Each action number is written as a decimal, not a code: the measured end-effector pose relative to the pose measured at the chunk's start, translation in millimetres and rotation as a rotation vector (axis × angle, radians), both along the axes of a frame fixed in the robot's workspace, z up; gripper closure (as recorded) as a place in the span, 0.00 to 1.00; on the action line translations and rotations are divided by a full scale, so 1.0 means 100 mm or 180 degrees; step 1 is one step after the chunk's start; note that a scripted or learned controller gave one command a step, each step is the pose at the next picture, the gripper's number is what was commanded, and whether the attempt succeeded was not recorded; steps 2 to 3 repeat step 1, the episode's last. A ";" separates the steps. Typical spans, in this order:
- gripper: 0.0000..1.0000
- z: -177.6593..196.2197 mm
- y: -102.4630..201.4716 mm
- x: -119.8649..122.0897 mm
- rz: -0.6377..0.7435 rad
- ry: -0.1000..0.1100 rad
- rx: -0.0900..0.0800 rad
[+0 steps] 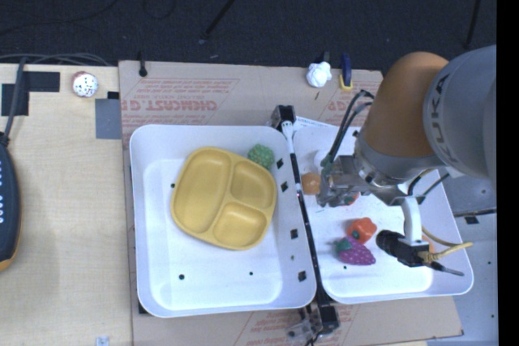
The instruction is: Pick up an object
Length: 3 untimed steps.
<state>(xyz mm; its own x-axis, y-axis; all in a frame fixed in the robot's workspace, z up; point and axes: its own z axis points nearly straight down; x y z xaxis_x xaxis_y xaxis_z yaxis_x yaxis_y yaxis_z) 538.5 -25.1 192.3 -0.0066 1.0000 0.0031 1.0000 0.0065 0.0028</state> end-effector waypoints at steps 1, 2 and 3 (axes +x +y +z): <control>1.00 1.16 0.72 -0.34 0.0006 -0.0017 0.0007; 1.00 1.16 0.72 -0.34 0.0006 -0.0017 0.0007; 1.00 1.16 0.72 -0.34 0.0006 -0.0017 0.0007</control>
